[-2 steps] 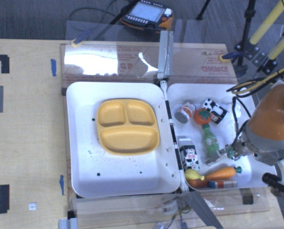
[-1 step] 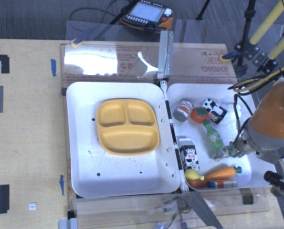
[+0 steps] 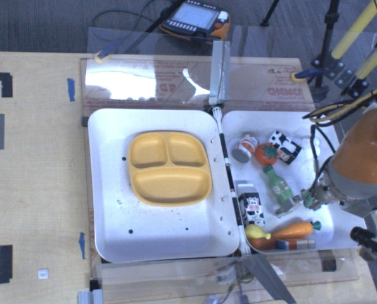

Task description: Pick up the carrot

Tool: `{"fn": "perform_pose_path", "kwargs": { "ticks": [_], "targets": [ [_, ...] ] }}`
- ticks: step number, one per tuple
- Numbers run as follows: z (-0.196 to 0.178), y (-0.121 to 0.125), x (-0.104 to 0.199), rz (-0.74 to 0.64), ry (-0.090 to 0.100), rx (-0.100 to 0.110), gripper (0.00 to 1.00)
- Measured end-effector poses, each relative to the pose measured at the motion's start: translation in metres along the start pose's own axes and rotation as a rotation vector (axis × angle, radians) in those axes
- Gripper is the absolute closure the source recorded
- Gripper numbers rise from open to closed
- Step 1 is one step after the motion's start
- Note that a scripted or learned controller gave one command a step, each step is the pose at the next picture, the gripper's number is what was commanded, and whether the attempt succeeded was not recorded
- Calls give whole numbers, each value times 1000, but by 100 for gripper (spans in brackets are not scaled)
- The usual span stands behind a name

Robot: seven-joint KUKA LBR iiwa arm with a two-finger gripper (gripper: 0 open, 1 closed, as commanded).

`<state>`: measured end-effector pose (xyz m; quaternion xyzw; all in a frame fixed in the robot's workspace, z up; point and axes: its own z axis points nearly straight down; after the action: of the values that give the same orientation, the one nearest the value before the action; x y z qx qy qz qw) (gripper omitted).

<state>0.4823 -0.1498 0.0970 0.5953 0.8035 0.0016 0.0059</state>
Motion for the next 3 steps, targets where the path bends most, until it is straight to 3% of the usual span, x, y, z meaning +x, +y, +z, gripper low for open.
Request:
{"fn": "perform_pose_path", "kwargs": {
  "ticks": [1, 2, 3],
  "targets": [
    [11, 5, 25, 538, 1, 7, 0],
    [-87, 39, 65, 509, 5, 13, 0],
    [-87, 31, 111, 538, 7, 18, 0]
  ]
}}
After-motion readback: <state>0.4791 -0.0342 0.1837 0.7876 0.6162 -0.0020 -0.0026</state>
